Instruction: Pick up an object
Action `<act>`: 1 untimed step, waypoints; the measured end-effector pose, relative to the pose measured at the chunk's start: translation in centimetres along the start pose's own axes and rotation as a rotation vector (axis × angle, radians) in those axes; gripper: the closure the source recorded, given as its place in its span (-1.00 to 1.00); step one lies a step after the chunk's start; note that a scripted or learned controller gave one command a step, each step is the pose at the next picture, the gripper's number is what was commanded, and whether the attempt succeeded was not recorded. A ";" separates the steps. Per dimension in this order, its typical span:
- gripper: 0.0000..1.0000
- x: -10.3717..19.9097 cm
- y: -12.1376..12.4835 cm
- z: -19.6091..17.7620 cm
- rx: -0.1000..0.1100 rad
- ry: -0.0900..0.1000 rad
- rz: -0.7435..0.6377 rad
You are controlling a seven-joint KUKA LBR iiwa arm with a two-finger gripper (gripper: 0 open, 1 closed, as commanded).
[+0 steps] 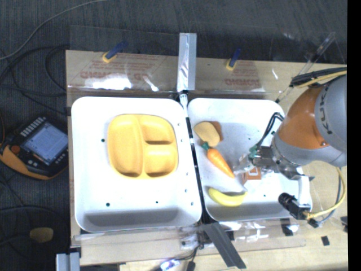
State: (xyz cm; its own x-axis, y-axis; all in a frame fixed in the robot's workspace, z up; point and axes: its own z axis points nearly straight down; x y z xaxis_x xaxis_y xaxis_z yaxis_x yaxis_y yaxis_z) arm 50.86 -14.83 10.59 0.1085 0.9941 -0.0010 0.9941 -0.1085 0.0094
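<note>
The right bin [240, 109] holds a tan potato-like piece [207, 132] at its upper left, an orange carrot [219, 160] lying slantwise below it, and a yellow banana [227, 196] near the front wall. My gripper [252, 168] is down in the right bin, just right of the carrot and above the banana's right end. A small orange-and-white thing [253, 174] shows at the fingertips; whether it is gripped is not clear. The grey arm with its orange band [302, 126] comes in from the right.
The left bin [90, 202] carries a yellow divided tray [142, 145] in its middle. A metal divider [186, 61] stands between the bins at the back. A handheld pendant [35, 147] lies on the floor at left. Cables run along the right side of the bench.
</note>
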 end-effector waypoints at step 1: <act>1.00 4.6 0.4 -11.9 0.013 -0.003 0.148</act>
